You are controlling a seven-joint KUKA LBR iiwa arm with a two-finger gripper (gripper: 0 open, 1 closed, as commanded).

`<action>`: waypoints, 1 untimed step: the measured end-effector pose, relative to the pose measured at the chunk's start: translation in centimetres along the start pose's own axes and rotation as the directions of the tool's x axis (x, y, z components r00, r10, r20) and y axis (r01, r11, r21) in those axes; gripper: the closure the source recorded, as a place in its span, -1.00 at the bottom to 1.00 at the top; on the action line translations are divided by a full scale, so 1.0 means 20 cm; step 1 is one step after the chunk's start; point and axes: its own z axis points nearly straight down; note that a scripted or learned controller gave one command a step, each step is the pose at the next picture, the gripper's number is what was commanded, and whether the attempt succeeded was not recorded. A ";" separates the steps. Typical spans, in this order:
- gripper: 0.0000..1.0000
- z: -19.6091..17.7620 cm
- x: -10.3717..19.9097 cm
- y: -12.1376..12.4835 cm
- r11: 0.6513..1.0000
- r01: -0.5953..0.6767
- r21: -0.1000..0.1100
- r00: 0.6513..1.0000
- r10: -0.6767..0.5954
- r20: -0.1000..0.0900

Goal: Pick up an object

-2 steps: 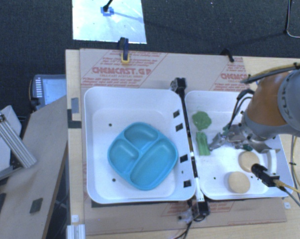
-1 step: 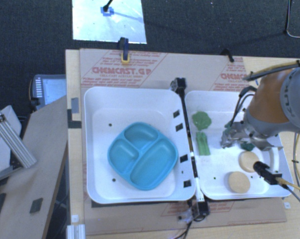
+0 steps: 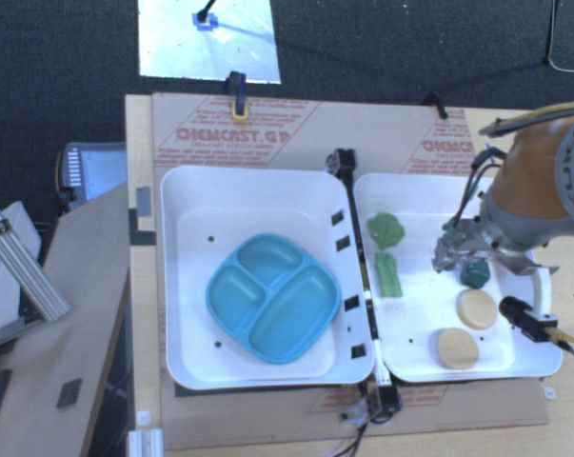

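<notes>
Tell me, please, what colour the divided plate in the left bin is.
Light blue: the divided plate shows best in the camera view.

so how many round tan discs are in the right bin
2. One round tan disc lies right of the bin's middle, just below the small dark teal object; the other sits near the front wall. The arm may hide more.

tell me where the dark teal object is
In the camera view, the dark teal object sits in the right bin, just above the upper tan disc.
</notes>
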 end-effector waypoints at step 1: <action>1.00 -0.31 -0.03 0.00 1.000 0.000 -0.002 1.000 0.000 0.001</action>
